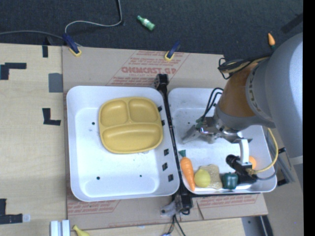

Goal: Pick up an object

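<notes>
Two white bins sat side by side on the cardboard: the left bin (78, 132) held a yellow divided plate (131, 124) in its upper half, and the right bin (189, 100) held everything you could have picked. Along the lower edge of that right bin you had a carrot (186, 172) at the lower left, a yellow lemon-like fruit (202, 177) just beside it, a pale lumpy item (213, 173) touching the fruit, and a dark green piece (229, 180) further right. Your gripper (193, 134) hung over the middle of the right bin, above the carrot and apart from it, fingers spread and nothing between them. Up top, a small green object (145, 22) lay on the dark floor
</notes>
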Controlling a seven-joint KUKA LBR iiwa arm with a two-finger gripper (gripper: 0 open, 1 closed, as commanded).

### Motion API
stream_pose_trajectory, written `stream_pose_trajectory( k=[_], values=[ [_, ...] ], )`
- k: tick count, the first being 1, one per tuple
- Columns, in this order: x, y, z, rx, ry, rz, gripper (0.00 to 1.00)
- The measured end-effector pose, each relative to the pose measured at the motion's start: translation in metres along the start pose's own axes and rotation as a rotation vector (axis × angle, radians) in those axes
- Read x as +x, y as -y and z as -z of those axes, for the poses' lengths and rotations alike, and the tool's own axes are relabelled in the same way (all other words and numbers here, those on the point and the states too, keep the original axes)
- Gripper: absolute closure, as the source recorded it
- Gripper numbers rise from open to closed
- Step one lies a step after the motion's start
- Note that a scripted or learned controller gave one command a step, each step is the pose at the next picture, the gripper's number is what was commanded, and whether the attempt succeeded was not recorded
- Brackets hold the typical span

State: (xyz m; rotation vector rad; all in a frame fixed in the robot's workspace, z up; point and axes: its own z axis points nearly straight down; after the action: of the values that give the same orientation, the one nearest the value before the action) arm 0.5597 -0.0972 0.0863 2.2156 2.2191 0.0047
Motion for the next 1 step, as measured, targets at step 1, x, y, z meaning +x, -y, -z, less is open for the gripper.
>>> stream_pose_trajectory(
  k=[1],
  values=[
    [-0.0005, 0.0752, 0.0001, 0.003, 0.0, -0.002, 0.0]
  ],
)
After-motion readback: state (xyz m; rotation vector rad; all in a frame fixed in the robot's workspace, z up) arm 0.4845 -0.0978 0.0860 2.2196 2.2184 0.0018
